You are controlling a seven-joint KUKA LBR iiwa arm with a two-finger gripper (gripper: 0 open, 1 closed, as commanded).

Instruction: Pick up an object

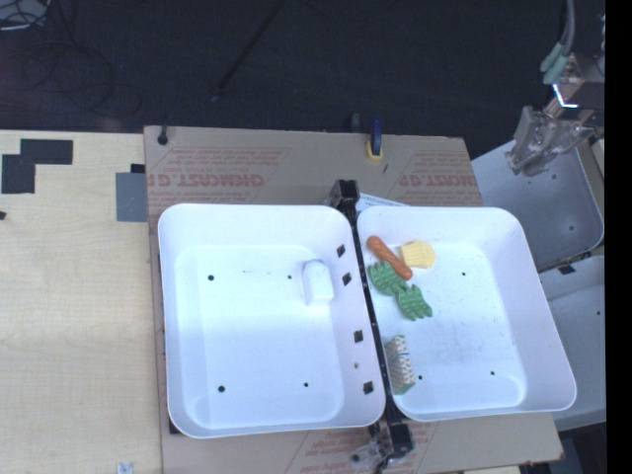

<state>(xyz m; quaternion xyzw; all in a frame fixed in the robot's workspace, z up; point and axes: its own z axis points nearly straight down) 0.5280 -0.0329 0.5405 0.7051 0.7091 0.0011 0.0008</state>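
Pale wooden surface is overlaid by brown cardboard carrying two glossy white bins; the tool's state cannot be told.

Red print runs across the cardboard sheet under the two white bins, appearing upside down and mirrored at its far edge and again along its near edge; the letters are too blurred to read.

One fixed camera looks down on my bench from above, at a slant — it faces both white bins, the left bin and the right bin, from some way off. My arm enters from its right side.
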